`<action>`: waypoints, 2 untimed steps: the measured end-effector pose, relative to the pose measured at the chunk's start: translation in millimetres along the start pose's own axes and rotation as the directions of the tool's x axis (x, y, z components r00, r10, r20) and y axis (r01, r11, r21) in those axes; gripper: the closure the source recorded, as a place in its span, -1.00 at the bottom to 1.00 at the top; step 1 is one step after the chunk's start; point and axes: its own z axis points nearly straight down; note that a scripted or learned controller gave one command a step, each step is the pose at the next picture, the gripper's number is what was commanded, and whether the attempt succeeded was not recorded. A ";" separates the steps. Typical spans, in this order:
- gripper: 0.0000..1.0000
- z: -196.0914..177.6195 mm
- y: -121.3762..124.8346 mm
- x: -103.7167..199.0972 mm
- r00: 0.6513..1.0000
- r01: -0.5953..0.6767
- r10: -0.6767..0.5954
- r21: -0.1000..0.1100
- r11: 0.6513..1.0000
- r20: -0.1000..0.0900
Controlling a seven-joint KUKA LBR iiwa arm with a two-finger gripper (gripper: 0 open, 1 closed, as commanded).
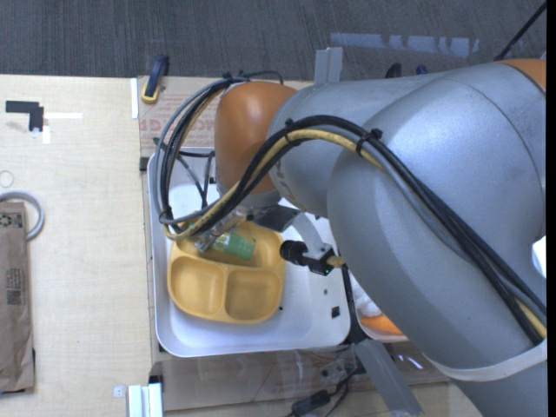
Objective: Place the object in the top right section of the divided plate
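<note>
A yellow divided plate [198,283] lies in the left white bin [261,337]. A small green object [236,247] rests at the plate's far edge, over its upper right section. My gripper [217,235] hangs just over the green object's left end. It sits under the orange wrist band [248,133] and is mostly covered by the arm and its cables. Whether the green object is touching the gripper or lying free on the plate cannot be made out.
The big grey arm [434,207] covers most of the right bin, where an orange item [382,324] peeks out. On the wooden bench to the left lie a brown paper bag [13,294] and a black bracket [24,111]. A blue and yellow tool [156,76] lies behind the bin.
</note>
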 end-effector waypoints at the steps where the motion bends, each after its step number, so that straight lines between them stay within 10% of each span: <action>1: 1.00 0.0 28.3 -17.4 0.940 0.340 -0.340 0.001 0.940 0.001; 2: 1.00 -6.9 5.7 9.8 0.851 0.525 -0.525 -0.014 0.851 0.025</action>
